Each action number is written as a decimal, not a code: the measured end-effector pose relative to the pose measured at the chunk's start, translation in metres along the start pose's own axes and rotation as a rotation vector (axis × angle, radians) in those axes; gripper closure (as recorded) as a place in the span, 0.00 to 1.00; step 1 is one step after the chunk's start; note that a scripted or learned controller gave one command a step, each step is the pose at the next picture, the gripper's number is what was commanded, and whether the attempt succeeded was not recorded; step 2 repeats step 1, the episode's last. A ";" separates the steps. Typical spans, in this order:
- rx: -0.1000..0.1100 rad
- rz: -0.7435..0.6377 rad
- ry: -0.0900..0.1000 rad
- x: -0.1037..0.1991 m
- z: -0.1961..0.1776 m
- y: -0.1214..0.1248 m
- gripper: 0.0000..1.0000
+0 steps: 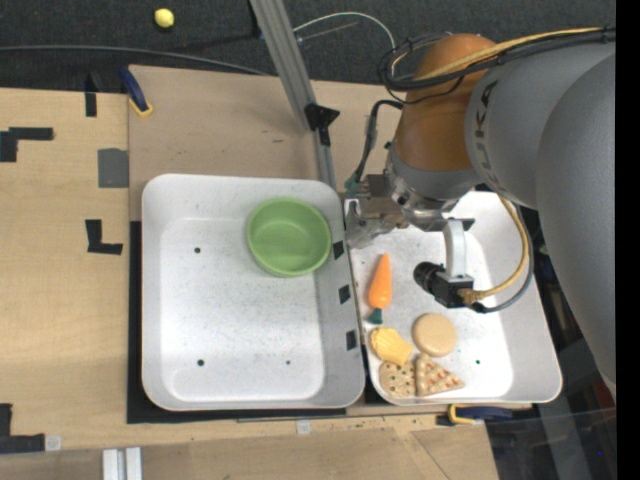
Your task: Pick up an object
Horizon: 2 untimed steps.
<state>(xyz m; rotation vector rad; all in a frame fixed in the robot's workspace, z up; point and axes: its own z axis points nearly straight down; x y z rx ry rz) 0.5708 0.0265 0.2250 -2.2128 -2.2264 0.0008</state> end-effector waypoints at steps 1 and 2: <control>0.000 -0.003 0.001 0.065 0.002 0.000 1.00; 0.000 -0.003 0.001 0.065 0.002 0.000 1.00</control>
